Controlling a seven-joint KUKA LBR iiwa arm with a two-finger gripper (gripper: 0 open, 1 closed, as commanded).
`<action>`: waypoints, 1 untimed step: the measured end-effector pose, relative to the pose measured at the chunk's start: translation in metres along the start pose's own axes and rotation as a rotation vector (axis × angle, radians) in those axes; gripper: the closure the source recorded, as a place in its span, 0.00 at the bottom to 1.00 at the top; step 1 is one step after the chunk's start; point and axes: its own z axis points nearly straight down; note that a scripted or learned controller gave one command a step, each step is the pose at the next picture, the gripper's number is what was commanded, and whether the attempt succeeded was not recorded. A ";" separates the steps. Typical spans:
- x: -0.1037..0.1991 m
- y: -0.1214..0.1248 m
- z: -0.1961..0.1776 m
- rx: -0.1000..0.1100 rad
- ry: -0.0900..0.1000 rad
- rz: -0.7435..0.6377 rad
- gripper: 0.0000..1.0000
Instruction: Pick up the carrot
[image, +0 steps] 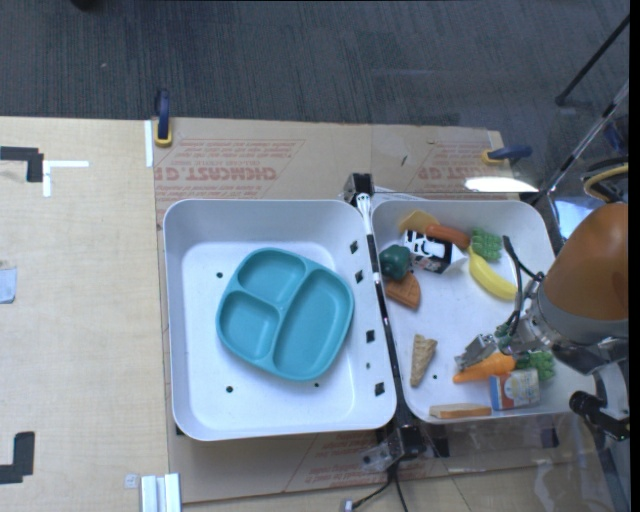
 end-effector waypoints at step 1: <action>-0.001 0.002 -0.009 -0.003 -0.002 0.005 1.00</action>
